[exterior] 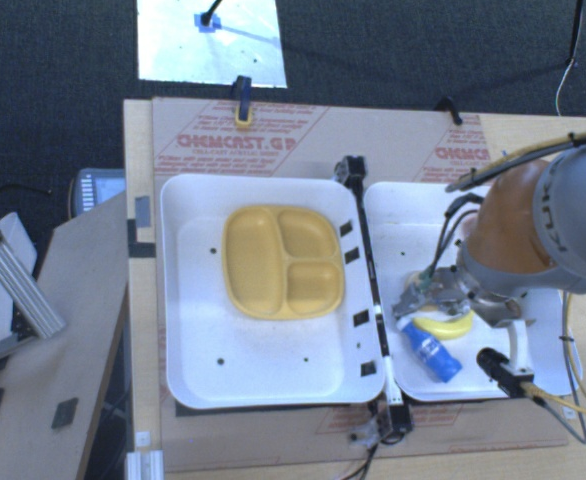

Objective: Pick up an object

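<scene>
In the right bin point(405, 230), my gripper point(420, 298) is low over the floor, at the end of the grey and orange arm point(533, 233). Just below it and to its right lies a yellow ring-shaped thing point(445, 325), partly under the wrist. A blue tube with a pale band point(433, 354) lies slantwise just below the gripper, near the bin's front wall. Whether the gripper touches either thing is hidden by the wrist. A yellow divided plate point(281, 261) lies flat in the middle of the left bin point(195, 360).
A black divider rail point(365, 268) runs between the two bins. The arm covers the right half of the right bin. Cardboard sheets point(273, 138) lie behind the bins, and a grey metal frame point(13, 278) stands off the bench at left.
</scene>
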You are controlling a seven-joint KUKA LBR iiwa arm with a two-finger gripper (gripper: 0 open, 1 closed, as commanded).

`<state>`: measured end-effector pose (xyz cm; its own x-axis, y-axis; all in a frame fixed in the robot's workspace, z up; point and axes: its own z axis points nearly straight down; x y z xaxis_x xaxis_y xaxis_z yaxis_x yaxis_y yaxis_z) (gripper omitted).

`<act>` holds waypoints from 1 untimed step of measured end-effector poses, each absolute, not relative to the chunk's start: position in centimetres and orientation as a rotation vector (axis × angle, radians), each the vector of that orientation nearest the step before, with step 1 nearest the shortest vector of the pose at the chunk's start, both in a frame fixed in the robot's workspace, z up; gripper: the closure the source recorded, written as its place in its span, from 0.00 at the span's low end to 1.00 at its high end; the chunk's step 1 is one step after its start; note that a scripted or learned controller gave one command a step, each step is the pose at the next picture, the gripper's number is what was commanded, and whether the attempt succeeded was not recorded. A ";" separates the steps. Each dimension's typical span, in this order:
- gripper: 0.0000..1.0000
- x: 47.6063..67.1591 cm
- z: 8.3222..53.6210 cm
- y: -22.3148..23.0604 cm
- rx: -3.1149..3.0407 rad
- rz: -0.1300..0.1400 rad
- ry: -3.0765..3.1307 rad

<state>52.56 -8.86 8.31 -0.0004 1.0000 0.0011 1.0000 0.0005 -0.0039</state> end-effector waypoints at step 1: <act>1.00 52.7 9.6 -8.9 -2.223 -0.002 -2.222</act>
<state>52.73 -8.91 9.64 0.0003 1.0000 -0.0001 1.0000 -0.0003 0.0017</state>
